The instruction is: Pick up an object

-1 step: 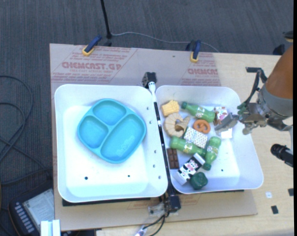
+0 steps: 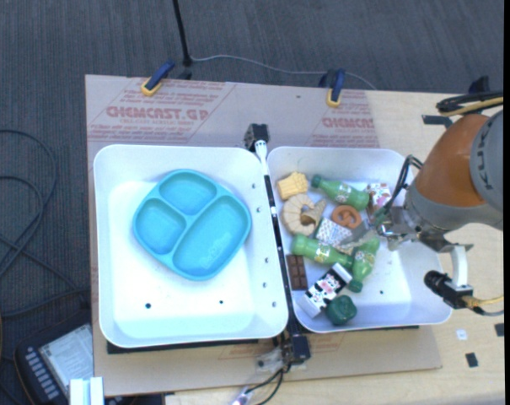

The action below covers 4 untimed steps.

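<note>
Lying at nine o'clock on the bench (image 2: 238, 99), inside the left bin (image 2: 120, 310): a blue divided plate (image 2: 191, 224), set flat and well apart from everything else, so apparently serving as a landing place rather than a target.

Crowding the right bin (image 2: 423, 310) toward its nine o'clock wall: a yellow corn cob (image 2: 292, 184) at eleven o'clock, a pale doughnut-shaped toy (image 2: 303, 214) just below it, an upper green bottle (image 2: 342, 193) slanting toward one o'clock, an orange ring (image 2: 348, 216) beside a patterned packet (image 2: 331, 232), a lower green bottle (image 2: 319, 250) lying across the middle, a brown chocolate bar (image 2: 297, 270) against the wall, a black-and-white cow toy (image 2: 325, 290) and a dark green lump (image 2: 341, 310) at six o'clock. Touching and overlapping, so probably hard to isolate any single piece.

Hovering at three o'clock of that heap, over a small green bottle (image 2: 365, 257): the tool (image 2: 391, 226), hanging from the grey-and-orange arm (image 2: 461, 175) and seemingly lining up on the edge of the pile, where neighbours are fewest. Cannot tell how far apart the tool is standing, nor see anything gripped in it, so nothing counting as picked yet.
</note>
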{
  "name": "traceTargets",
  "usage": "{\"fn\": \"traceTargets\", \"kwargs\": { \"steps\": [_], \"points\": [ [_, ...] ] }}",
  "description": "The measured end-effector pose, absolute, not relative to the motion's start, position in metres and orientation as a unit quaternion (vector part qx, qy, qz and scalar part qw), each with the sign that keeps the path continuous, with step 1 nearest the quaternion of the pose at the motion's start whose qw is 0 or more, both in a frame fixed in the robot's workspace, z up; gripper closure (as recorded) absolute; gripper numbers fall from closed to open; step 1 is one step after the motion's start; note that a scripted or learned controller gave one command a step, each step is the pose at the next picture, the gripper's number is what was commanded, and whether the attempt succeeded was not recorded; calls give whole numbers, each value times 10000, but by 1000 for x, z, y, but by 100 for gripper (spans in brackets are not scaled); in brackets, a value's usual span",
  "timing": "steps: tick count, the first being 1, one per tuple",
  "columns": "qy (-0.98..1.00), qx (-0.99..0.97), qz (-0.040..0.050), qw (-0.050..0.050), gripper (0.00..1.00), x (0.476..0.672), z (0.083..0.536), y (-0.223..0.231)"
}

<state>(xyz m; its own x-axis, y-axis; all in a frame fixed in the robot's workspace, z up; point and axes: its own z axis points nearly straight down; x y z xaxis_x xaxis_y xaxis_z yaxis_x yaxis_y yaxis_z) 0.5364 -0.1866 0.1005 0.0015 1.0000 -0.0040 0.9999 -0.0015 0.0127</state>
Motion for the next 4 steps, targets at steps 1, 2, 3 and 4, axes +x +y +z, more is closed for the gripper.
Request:
{"fn": "traceTargets", "kwargs": {
  "steps": [1, 2, 3, 4],
  "points": [
    [7071, 7071, 46, 21, 100, 537, 110, -184],
    [7078, 7064, 3, 9, 100, 552, 222, -126],
    [7075, 7068, 0, 5, 100, 557, 253, -53],
    [7071, 7072, -13, 3, 100, 591, 225, -84]
  ]
}}
